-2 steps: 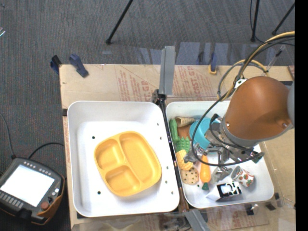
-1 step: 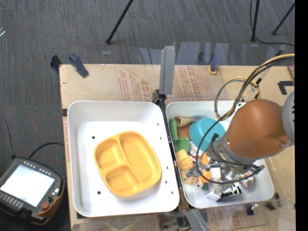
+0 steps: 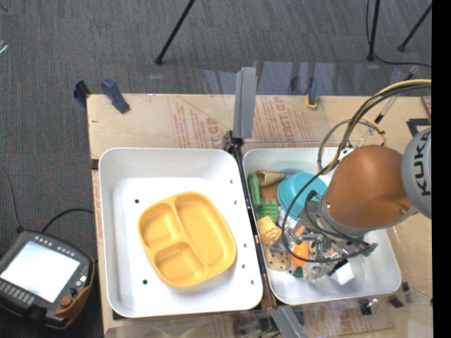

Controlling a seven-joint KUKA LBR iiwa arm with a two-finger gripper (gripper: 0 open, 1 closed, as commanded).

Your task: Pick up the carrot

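Looking at the frame's lower right, we find the gripper (image 3: 315, 253) low in the right bin (image 3: 384, 273), touching the carrot (image 3: 301, 251); its grip we cannot tell. Behind: cardboard-topped bench (image 3: 176, 122), grey carpet (image 3: 106, 34).

Yellow tray (image 3: 187, 239) in left bin (image 3: 116, 189) — tool (image 3: 310, 255) low in right bin (image 3: 384, 273)

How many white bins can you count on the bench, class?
2. The left bin holds a yellow divided plate; the right bin holds a heap of toys under the arm. The two bins sit side by side, touching along the middle.
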